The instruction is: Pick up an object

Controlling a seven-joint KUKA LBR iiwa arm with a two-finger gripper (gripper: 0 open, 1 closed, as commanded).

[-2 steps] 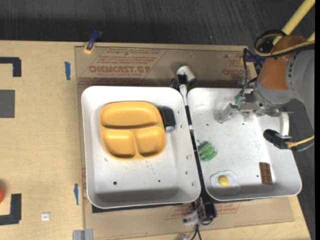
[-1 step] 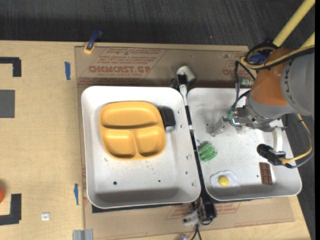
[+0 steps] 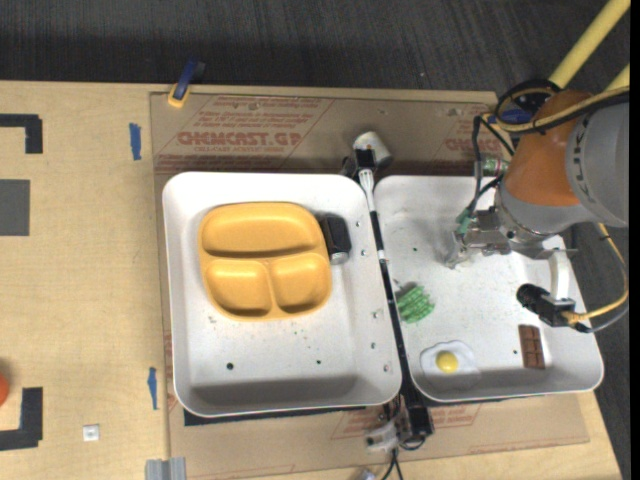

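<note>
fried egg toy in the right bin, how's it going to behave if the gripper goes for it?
The fried egg lies flat and low on the floor of the right bin, so it probably won't roll or tip. Its thin white rim gives little to pinch; the gripper may slide it instead. It looks like light, glossy plastic, likely slippery.

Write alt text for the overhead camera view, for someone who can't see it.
A grey robot arm's gripper hangs over the right white bin, which holds a green leafy toy, a fried-egg toy and a brown block. The left bin holds a yellow divided tray and a black object.
</note>
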